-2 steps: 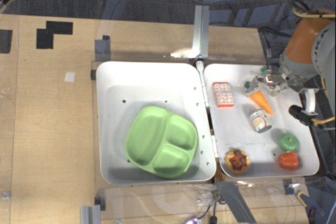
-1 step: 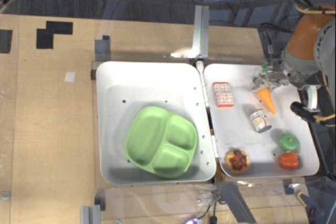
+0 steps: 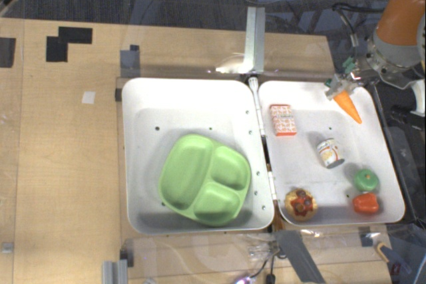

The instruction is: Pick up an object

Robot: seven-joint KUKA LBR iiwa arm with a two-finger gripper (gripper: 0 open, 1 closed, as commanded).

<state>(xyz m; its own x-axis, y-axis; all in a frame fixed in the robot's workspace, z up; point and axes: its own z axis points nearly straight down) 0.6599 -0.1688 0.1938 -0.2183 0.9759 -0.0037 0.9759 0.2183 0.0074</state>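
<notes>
Camera view: claw at the carrot's top.
Grip state unclear; carrot apparently not lifted clear of its bin, so pickup remains unconfirmed.

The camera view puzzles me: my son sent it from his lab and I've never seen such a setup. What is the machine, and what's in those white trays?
One fixed camera looks down at a slant on a bench. The grey and orange robot arm reaches in from the right; its gripper is at the wide end of a toy carrot, at the right bin's far edge. That bin also holds a small red and white box, a small can, a green round toy, a red toy and a dark red one. The left bin holds a green divided plate.
</notes>
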